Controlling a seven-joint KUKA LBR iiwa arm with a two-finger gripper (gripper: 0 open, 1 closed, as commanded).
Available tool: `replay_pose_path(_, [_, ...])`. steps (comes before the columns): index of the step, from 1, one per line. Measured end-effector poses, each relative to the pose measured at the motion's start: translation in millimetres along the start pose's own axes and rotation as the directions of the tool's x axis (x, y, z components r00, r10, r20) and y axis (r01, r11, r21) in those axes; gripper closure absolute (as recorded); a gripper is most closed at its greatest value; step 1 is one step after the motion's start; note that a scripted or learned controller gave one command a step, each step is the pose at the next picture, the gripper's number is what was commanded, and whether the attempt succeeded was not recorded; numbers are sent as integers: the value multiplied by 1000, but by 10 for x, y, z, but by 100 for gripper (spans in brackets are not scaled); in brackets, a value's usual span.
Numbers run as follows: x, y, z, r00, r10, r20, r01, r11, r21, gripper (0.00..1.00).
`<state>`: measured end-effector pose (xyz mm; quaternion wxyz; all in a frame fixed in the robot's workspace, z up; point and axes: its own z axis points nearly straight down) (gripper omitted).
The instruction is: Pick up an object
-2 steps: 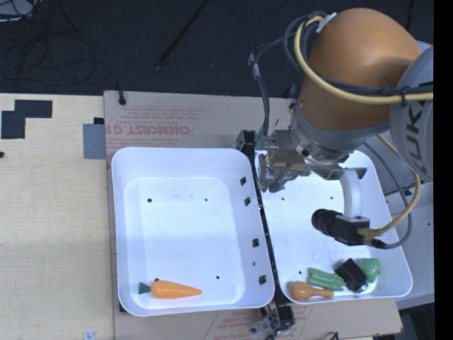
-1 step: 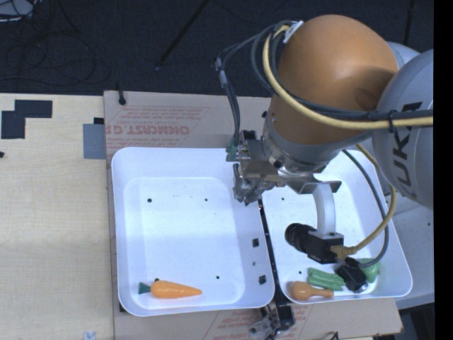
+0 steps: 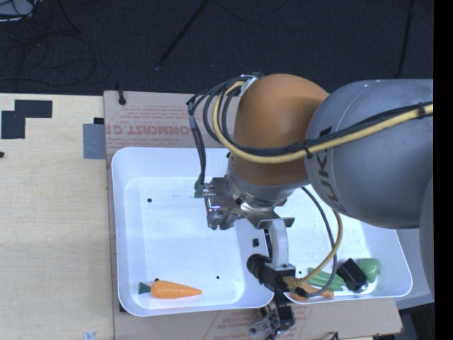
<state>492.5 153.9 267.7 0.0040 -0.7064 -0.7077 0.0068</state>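
An orange toy carrot [image 3: 175,290] with a green top lies in the left bin [image 3: 134,211], near its front left corner. In the right bin [image 3: 396,261], a green object [image 3: 369,266] lies at the front right with a small black block [image 3: 352,275] resting against it. Another green piece [image 3: 324,280] and a small orange bit [image 3: 320,294] lie beside them. My gripper [image 3: 272,323] hangs at the front of the ridge between the two bins, low in the view and partly cut off. It is well right of the carrot and left of the green object. Nothing shows between its fingertips.
The big grey arm with its orange band [image 3: 279,119] covers most of the right bin and the divider. Small dark specks [image 3: 149,201] dot the left bin's floor. Cardboard [image 3: 156,122] lies under the bins, and pale bench [image 3: 49,225] extends to the left.
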Motion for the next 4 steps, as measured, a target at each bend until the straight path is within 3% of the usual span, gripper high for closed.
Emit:
replay_pose_path(1, [-624, -181, 193, 1000, 8, -2, -8, 1000, -6, 100])
replay_pose_path(2, [-721, 610, 843, 1000, 4, -1, -4, 1000, -10, 100])
replay_pose_path(3, [-1027, 1296, 495, 1000, 5, -2, -5, 1000, -20, 100])
replay_pose_path(4, [-932, 1527, 231, 1000, 1, -4, -1, 1000, -16, 100])
